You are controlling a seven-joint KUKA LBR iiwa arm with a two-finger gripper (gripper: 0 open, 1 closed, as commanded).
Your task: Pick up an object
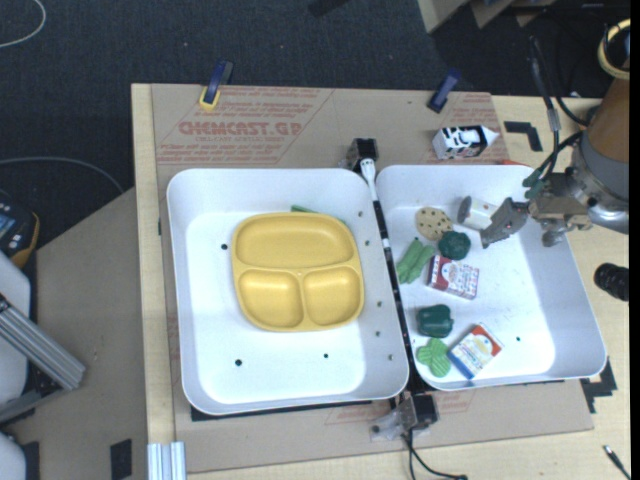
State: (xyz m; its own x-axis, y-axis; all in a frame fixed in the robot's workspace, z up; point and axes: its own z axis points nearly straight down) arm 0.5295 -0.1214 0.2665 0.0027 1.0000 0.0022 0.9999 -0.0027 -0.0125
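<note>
The right bin (560, 308) holds several small things. A tan cookie (432, 222) lies beside a dark green round piece (454, 245), a light green pod (412, 261) and a red-and-white packet (454, 277). Nearer the front are a dark green block (434, 319), a light green toy (432, 354) and a white, orange and blue carton (474, 350). My gripper (525, 230) hangs over the bin's upper right part, open, with nothing between its fingers. Its left finger (498, 224) is just right of a small white and grey piece (474, 211).
The left bin (200, 268) carries a yellow divided tray (297, 270) with a green sliver (304, 209) at its far edge. A black-and-white toy (465, 140) sits on the cardboard behind the right bin. Clamps hold the board's far edge.
</note>
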